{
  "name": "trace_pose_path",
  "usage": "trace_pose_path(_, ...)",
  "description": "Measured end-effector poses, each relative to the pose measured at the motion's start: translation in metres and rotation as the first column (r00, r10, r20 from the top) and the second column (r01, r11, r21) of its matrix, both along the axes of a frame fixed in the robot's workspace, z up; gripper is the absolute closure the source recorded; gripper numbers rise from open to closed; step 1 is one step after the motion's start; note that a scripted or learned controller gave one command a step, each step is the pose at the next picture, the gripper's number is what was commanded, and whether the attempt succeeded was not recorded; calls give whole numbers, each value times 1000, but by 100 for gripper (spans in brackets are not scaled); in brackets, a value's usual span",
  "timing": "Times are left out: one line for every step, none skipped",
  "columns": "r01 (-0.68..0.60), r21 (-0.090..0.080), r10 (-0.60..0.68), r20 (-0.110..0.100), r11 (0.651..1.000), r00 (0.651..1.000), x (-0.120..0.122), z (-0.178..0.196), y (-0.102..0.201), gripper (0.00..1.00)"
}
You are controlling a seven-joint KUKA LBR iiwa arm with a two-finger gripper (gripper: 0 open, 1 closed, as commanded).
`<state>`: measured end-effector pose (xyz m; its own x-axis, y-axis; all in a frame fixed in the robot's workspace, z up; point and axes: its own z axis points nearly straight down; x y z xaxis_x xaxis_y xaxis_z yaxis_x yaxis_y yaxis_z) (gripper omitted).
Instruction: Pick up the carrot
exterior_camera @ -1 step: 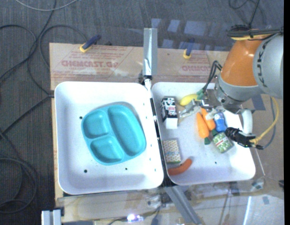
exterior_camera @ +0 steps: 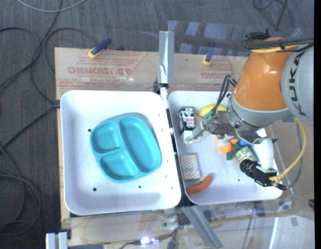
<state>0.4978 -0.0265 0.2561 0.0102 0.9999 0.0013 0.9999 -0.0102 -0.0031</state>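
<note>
Right bin (exterior_camera: 228,183), left half: gripper (exterior_camera: 198,133) just beside black-and-white toy (exterior_camera: 187,119)
Carrot (exterior_camera: 226,145): same bin, right of gripper, partly under the arm (exterior_camera: 262,82)
Grip: can't tell, open or shut

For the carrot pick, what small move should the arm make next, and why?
Probably slide the gripper a little toward the view's right and slightly down. It sits in the right bin next to the black-and-white toy, while the carrot lies apart from it on that side, partly hidden under the wrist.
</note>
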Motion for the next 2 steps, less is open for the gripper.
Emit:
trace_pose_path(75,-3,-75,0,997,997,23,-56,-74,0)
trace_pose_path(28,-3,-28,-1,1000,1000,44,-92,-147,0)
